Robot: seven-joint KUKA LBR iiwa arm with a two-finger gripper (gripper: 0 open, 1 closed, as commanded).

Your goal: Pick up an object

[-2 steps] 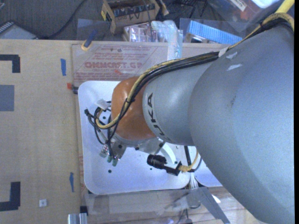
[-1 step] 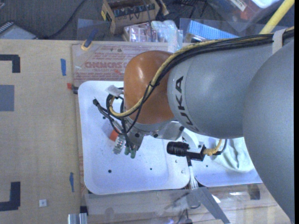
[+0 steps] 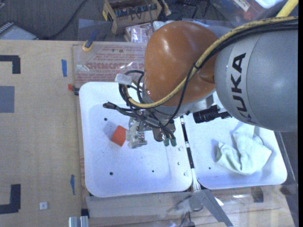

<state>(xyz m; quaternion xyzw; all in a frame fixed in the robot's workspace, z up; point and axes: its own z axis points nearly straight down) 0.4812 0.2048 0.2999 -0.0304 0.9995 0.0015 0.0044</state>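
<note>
Camera view gives you the orange block (image 3: 119, 135) lying in the left white bin (image 3: 142, 178), at its left-centre part, tilted so one corner points down. Just to its right you see the gripper (image 3: 137, 137) hanging low over the same bin; one pale finger sits right beside the block, possibly touching its right edge, but you cannot tell whether the fingers are spread or closed, and the block does not sit between them. Dark cables and two green-tipped parts (image 3: 170, 142) hang just right of the gripper. Above it the arm's orange band (image 3: 180, 65) bulges through the upper middle of the frame, and the grey KUKA link (image 3: 262, 74) fills the upper right.

In the right white bin (image 3: 279, 174) you have a crumpled pale cloth (image 3: 241, 152) resting toward its middle, well apart from the block.

Both bins sit on a light wooden bench (image 3: 38, 141) with black corner marks and small blue tape strips at the left. Behind the bins, at the top of the frame, lie a printed plastic sheet (image 3: 111, 63), a cardboard box (image 3: 132, 8) and loose cables.
</note>
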